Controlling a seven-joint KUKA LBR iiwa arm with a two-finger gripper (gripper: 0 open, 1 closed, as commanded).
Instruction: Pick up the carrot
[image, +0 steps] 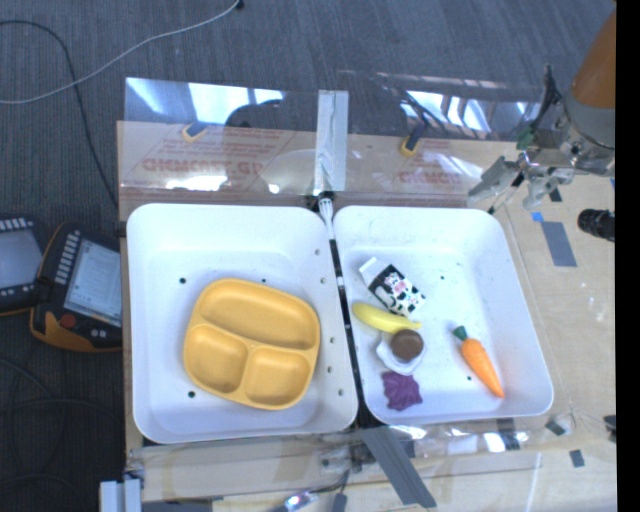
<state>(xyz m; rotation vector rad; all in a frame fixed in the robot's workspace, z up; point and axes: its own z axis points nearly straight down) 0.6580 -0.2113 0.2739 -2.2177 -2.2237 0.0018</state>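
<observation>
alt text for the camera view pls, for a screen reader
A carrot lies untouched in the right bin beside a banana, a cow-print carton, a cupcake and grapes; the end effector hovers beyond the bin's far corner. The left bin holds a yellow tray.

Carrot (480, 365): small orange toy w/ green stub top, lying flat in the right bin (520, 300), lower right of the frame. It lies at a slant, green end pointing up-left, tapered tip down-right, near the bin's right wall and bottom corner. Sits apart from other items to its left; nothing touching it.
</observation>
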